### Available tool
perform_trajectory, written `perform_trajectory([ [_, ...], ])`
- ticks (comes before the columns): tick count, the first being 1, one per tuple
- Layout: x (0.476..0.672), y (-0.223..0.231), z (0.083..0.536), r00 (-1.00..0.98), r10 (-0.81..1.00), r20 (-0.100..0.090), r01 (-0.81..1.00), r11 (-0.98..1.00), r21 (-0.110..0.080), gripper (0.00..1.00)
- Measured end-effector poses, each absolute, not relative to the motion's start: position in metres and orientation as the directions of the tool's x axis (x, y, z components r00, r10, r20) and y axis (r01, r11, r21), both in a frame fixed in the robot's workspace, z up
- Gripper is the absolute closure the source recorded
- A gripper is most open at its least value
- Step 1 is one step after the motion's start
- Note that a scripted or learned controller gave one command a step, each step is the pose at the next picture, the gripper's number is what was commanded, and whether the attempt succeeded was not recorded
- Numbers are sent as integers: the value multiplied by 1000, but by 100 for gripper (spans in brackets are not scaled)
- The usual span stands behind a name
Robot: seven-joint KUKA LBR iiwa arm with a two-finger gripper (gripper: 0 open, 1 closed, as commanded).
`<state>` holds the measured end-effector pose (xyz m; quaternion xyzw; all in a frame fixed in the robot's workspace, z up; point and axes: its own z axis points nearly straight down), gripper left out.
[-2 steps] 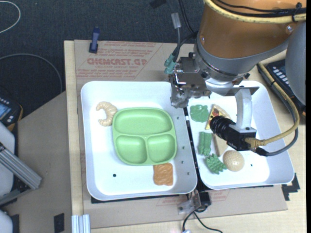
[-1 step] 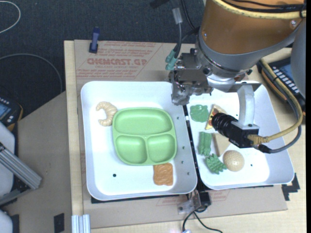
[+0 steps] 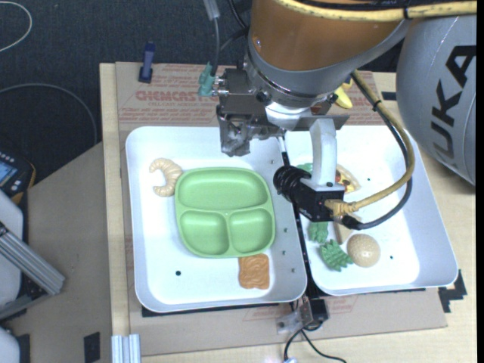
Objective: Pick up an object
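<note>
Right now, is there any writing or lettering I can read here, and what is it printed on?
"CHEMCAS": red print on the brown cardboard sheet under the bins; the word runs on behind the arm.
"UKA": large dark letters on the grey arm, cut off by the frame.
Smaller red lines on the cardboard: too blurred to read.

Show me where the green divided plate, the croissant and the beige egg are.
green divided plate (image 3: 224, 210), camera view, ridge where its compartments meet.
croissant (image 3: 165, 175), camera view, middle of its curved body.
beige egg (image 3: 364, 249), camera view, centre of its rounded top.
</note>
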<state>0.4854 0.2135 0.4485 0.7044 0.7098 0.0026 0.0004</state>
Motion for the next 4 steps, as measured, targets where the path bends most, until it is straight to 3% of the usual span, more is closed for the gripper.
perform_trajectory([
  [1, 478, 161, 367, 5, 1000, -4, 1000, -5, -9, 100],
  [2, 480, 164, 382, -1, 1000, 1, 1000, 1, 2, 100],
  [3, 478, 96, 313, 8, 1000, -4, 1000, -9, -9, 100],
  [4, 481, 86, 449, 0, 1000, 4, 1000, 0, 18, 100],
])
